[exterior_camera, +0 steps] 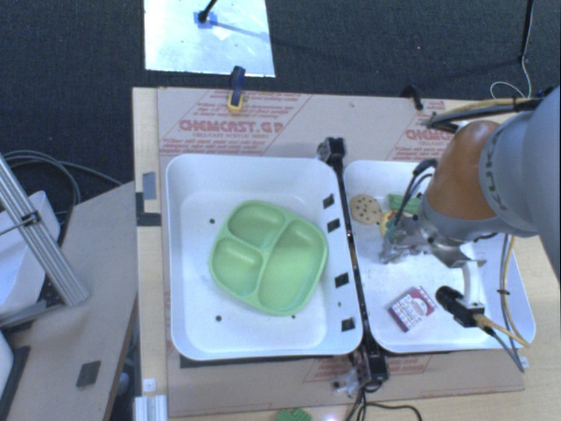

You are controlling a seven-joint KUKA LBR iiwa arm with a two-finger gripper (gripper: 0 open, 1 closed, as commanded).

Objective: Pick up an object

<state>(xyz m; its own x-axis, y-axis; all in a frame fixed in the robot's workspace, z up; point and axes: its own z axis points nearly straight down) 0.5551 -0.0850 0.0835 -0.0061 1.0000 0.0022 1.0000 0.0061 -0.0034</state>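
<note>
You cannot tell how the jaws stand: the gripper is lowered to the floor of the right bin, under the grey and orange arm. Note the objects near it: a red packet towards the bin's front, a round perforated disc and a green piece behind the gripper. The left bin carries a green divided plate.

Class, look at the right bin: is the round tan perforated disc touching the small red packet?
Apart. The camera view shows bare white bin floor between the disc near the bin's far left corner and the red packet at its near side.
</note>
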